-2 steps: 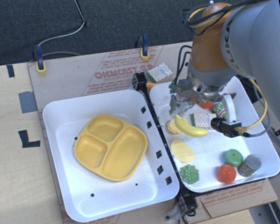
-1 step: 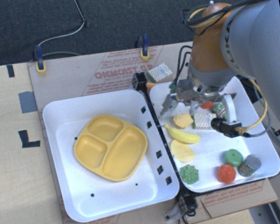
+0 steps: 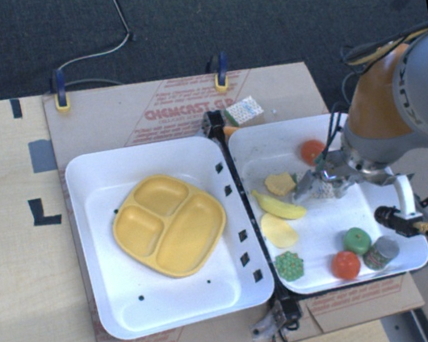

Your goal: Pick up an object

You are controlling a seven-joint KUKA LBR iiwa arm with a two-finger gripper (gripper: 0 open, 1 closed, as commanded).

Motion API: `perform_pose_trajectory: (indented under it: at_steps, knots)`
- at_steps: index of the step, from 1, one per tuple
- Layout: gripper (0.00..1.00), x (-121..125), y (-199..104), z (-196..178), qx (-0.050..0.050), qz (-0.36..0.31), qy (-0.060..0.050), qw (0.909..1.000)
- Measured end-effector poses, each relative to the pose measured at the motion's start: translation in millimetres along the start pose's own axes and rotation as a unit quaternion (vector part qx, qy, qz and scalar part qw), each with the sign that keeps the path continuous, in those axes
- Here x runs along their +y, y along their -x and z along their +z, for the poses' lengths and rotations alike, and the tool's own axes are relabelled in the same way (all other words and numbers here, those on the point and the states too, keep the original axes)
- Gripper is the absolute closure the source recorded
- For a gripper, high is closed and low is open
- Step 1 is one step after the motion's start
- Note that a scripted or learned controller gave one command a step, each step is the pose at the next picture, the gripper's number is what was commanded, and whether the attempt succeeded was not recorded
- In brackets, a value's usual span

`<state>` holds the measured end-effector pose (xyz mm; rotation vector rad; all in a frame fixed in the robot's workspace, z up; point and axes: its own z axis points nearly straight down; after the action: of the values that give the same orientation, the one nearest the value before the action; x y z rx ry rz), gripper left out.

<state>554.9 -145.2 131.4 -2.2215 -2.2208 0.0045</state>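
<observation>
Banana (image 3: 280,207), yellow and curved, lies beside the gripper (image 3: 308,185).

Surface finishes, bench and bins

Bins (image 3: 97,227): smooth, glossy white plastic. Divided plate (image 3: 169,225): matt yellow plastic. Base sheet (image 3: 177,103): matt printed cardboard. Bench (image 3: 18,266): pale wood.

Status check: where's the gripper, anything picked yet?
Gripper low in right bin, beside banana. Nothing seen held. Tomato close behind the wrist.
</observation>
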Motion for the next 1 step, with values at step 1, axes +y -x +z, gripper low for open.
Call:
perform_pose_trajectory:
  at_steps: [1]
  knots:
    - [0.00,47.0,-17.1,41.4,-0.002,0.000,0.005,1.0000]
